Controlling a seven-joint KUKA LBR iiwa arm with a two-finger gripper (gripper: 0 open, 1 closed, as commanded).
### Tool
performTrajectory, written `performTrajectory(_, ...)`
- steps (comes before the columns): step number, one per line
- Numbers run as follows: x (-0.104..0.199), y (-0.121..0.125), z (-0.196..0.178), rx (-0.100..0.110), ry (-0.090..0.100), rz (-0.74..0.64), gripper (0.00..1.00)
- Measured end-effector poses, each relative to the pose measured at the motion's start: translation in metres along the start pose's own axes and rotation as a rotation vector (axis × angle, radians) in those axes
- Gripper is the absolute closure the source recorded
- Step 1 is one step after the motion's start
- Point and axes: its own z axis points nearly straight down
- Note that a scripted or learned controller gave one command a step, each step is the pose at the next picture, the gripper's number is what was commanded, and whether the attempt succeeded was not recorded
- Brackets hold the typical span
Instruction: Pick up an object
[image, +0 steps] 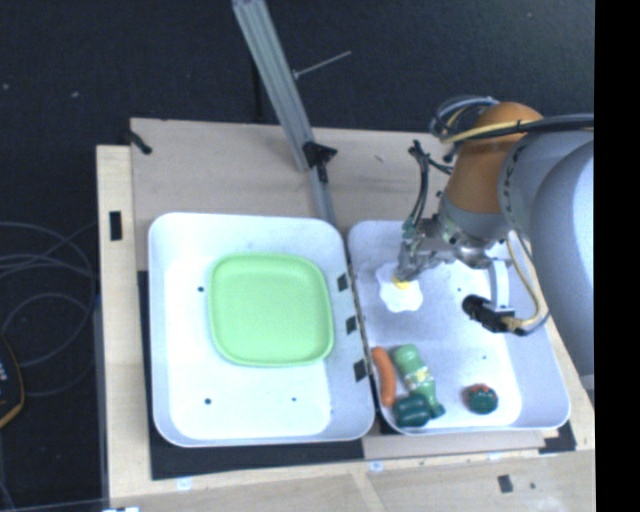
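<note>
Nearest you, along the front wall of the right bin (540, 415), you have the untouched spares: an orange carrot (384, 374) lying lengthwise by the divider, a green bottle-shaped toy (412, 372) just beside it with a darker green piece (417, 408) at its foot, and a small round green and red object (481, 398) a little apart toward the right. None of these is in play, judging by how they lie flat on the bin floor. Across the divider, the left bin (180, 400) carries a light green plate (270, 308) lying flat in its middle. Farther back in the right bin, look at the white fried egg toy (402, 295) with its yellow centre: it rests on the bin floor near the divider, and the gripper (407, 268) stands directly above it, its tip at or just touching the egg's far edge. You cannot tell from this angle whether the tool is spread or closed, so treat the grasp as unproven. As a judgement, you are at the descent or closing step: the approach is done, the egg is not lifted, and the pick itself is left to do. Behind that, the orange band (485, 165) and grey arm (560, 220) rise toward the bench's far right.
</note>
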Motion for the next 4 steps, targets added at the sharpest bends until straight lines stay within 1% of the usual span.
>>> performTrajectory(1, -0.008, -0.005, -0.054, 0.001, 0.000, -0.001, 1.00)
performTrajectory(2, -0.011, -0.008, -0.116, 0.000, 0.000, -0.001, 1.00)
performTrajectory(3, -0.012, -0.007, -0.169, 0.001, 0.000, -0.001, 1.00)
performTrajectory(4, 0.040, -0.015, -0.173, 0.005, 0.002, -0.005, 1.00)
